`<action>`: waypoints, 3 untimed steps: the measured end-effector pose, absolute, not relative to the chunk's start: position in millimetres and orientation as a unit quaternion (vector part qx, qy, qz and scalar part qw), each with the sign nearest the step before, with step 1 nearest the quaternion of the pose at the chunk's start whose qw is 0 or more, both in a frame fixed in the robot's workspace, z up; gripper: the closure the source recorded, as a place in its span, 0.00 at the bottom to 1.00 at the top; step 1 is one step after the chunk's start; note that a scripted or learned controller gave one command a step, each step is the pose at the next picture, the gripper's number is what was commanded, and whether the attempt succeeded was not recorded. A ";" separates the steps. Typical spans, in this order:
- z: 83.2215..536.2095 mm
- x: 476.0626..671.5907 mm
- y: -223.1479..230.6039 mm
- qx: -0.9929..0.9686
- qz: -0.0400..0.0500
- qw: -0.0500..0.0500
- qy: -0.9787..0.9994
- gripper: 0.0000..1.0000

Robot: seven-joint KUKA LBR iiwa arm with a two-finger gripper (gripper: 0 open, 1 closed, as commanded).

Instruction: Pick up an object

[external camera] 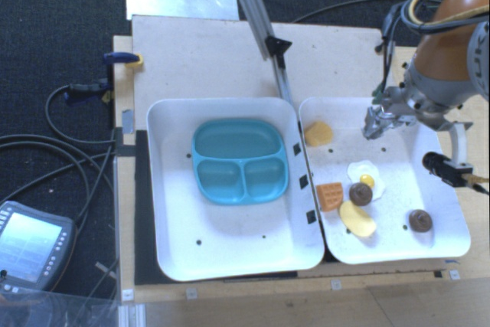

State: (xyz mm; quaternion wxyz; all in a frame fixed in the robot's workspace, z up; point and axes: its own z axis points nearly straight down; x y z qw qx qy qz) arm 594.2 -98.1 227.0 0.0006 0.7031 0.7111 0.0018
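Lying in the right bin [452, 230], a scatter of small toy foods: fried egg [364, 176] at the middle, brown ball [360, 194] touching it, orange block [330, 196] and yellow piece [357, 219] just beside, all probably light and stiff, the flat egg likely awkward to pinch, the block offering squarer sides. Hovering above and beyond the egg, the tool [374, 123], jaw state impossible to tell. Sitting left of the egg, in the other bin [164, 241], a blue tray [239, 161].
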 end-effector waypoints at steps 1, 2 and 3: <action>237.4 597.1 -47.6 0.703 0.002 0.000 0.711 1.00; 245.9 606.5 4.7 0.703 0.002 0.000 0.711 1.00; 249.6 610.2 62.4 0.703 0.002 0.000 0.711 1.00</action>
